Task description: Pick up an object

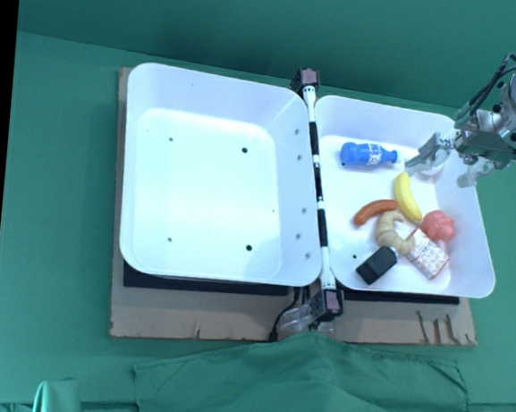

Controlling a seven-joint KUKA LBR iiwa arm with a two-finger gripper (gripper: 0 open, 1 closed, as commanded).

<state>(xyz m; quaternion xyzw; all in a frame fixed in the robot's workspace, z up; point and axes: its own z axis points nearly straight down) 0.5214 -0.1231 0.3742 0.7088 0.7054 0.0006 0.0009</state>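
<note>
Hovering above right bin (pixel 482 265), near blue bottle (pixel 368 154) and banana (pixel 409 197): gripper (pixel 450 165). Fingers spread wide, gripping nothing.

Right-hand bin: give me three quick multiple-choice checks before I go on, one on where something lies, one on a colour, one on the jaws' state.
1. Where does the blue bottle lie?
A. In the left bin
B. In the right bin, at its far end
C. On the green cloth

2. What colour is the block at the right bin's near edge?
A. Black
B. Yellow
C. White

3. How do the gripper jaws stand?
A. Shut on the banana
B. Shut on the bottle
C. Open, with nothing between them

Answers:
1 B, the bottle rests near the far wall, beside the divider.
2 A, it is dark against the white floor, next to the pale curled piece.
3 C, the two fingers are spread above the bin's far right corner, and the banana lies apart below them.
</note>
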